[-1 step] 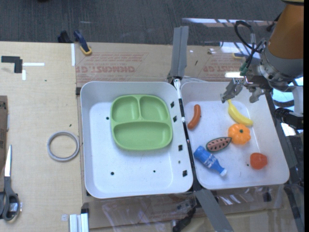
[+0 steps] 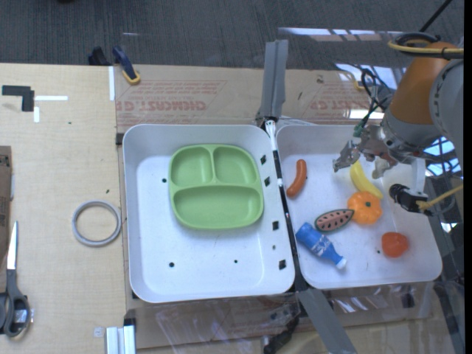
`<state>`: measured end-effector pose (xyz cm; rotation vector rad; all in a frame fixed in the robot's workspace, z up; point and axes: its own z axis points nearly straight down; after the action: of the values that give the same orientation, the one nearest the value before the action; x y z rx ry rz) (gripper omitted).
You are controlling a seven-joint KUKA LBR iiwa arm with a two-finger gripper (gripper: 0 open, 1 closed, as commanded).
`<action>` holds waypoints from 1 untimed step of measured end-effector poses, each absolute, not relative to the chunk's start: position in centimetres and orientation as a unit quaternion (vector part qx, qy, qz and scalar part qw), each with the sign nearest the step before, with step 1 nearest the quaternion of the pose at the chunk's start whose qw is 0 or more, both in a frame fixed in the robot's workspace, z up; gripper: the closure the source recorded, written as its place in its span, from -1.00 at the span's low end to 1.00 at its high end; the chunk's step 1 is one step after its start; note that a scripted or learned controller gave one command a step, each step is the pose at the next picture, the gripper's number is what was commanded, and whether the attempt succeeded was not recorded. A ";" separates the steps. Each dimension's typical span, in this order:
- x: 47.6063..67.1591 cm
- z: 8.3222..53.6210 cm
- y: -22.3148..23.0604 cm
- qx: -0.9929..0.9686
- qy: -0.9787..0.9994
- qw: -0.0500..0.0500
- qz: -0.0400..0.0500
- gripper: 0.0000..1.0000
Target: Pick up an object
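Scissors [image 2: 13,301] lay at the bench's near left edge, a tape ring [image 2: 96,222] at their one o'clock. Inside the left bin [image 2: 140,220] sat a green divided plate [image 2: 216,185]. Across in the right bin [image 2: 428,260] the gripper [image 2: 363,162] hung with fingers spread open over a banana [image 2: 363,178], gripping nothing. An orange [image 2: 366,206] touched the banana at six o'clock; a blue bottle [image 2: 320,245] lay further toward seven.

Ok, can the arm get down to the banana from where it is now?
Probably yes. The end effector hangs right above the banana, with nothing over it. The orange sits tight against the banana's lower end, which may crowd a grasp there.
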<state>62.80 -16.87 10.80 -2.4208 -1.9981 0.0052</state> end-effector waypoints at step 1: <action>60.8 9.2 -18.4 -0.754 -0.656 0.001 0.001 -1.00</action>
<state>60.78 -18.36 9.17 -2.3691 -2.0615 0.0024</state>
